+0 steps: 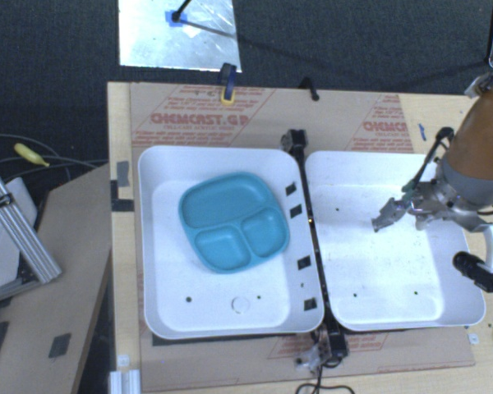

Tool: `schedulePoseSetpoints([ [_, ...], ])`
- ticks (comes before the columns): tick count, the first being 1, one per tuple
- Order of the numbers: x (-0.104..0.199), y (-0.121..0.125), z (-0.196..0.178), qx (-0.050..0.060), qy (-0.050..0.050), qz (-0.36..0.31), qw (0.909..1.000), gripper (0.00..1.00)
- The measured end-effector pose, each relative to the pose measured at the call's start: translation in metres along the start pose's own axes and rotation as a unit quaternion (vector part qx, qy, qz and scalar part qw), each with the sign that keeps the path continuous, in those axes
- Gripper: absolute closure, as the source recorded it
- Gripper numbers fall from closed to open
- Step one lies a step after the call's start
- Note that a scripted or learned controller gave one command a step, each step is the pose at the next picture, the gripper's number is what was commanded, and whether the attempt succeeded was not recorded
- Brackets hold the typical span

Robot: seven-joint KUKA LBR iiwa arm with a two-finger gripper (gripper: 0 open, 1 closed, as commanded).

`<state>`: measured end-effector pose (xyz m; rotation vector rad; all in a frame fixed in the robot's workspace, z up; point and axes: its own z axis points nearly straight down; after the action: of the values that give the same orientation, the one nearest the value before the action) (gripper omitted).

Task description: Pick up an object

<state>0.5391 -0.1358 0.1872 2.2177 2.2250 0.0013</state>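
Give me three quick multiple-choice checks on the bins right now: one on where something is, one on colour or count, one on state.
1. Where does the divided plate lie?
A. in the left bin
B. in the right bin
C. on the cardboard behind the bins

2. What colour is the plate?
A. red
B. blue
C. yellow

3. How does the end effector stand to the plate?
A. gripping its rim
B. resting in a compartment
C. apart from it, over the right bin

Answers:
1. A: the plate sits inside the left bin's walls.
2. B: its whole surface is light blue.
3. C: the end effector sits over the right bin's white floor, across the divider from the plate.
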Motion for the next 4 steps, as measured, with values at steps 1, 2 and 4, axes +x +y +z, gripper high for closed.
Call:
schedulePoseSetpoints([
  [1, 0.0, 0.001, -0.011, -0.001, 0.0, -0.001, 1.0, 1.0],
  [2, 0.047, -0.03, -0.034, 0.0, 0.001, -0.002, 1.0, 1.0],
  [4, 0.23, -0.024, -0.042, -0.001, 0.002, -0.006, 1.0, 1.0],
])
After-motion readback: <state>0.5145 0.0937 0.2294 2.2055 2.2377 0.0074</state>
